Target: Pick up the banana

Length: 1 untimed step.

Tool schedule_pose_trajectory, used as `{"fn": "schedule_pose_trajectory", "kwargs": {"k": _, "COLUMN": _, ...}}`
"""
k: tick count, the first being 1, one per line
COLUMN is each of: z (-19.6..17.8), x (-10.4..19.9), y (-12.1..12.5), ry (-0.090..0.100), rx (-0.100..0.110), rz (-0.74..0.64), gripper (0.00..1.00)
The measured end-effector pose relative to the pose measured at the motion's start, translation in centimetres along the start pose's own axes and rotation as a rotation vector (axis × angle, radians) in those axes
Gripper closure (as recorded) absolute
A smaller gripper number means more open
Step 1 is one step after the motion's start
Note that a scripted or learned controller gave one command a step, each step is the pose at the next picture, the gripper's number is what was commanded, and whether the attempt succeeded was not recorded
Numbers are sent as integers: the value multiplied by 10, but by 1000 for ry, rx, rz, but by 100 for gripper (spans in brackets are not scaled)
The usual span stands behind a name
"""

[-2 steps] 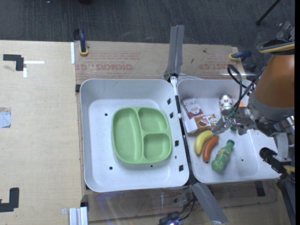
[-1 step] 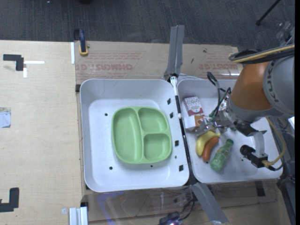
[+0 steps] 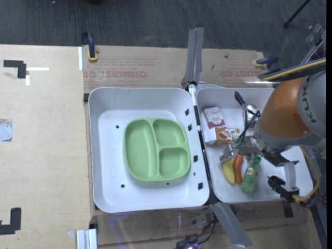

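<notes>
- Camera view, far left: we see bare bench (image 3: pixel 41 154) with a few black marks, and nothing of the task lies there.
- Next comes the left bin (image 3: pixel 98 139), which holds a green plate (image 3: pixel 155 149) with three compartments, all of them bare.
- Past the divider, in the right bin (image 3: pixel 220 193), we find a small red and white carton (image 3: pixel 213 116) toward the far side and a second printed pack (image 3: pixel 224 135) just nearer than it.
- The banana (image 3: pixel 229 171) lies toward the near side of the right bin, close to its left wall, with its long axis running roughly far to near.
- A carrot-like orange piece (image 3: pixel 238 168) lies touching the banana on its right, parallel to it, and a green bottle (image 3: pixel 250 175) lies just beside that, further right.
- The gripper (image 3: pixel 239 148) sits just beyond the far ends of the banana and the orange piece, slightly to the banana's right; we cannot tell whether its jaws are apart or together, and nothing is visibly held.
- We judge the coming move turns on this: the banana lies nearward and a little left of the gripper, so closing across its short width means straddling it without catching the orange neighbour pressed against it.
- The arm (image 3: pixel 288 113), grey with its orange band, fills the right side.
</notes>
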<state>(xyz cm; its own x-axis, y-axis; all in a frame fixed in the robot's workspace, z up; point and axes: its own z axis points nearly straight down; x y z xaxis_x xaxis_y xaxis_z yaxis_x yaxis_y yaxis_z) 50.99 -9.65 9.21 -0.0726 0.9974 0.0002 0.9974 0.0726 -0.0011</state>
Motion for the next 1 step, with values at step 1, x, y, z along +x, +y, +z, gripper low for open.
{"fn": "schedule_pose_trajectory", "kwargs": {"k": 1, "z": 0, "x": 4, "y": -33, "ry": 0, "rx": 0, "rz": -13, "gripper": 0}}
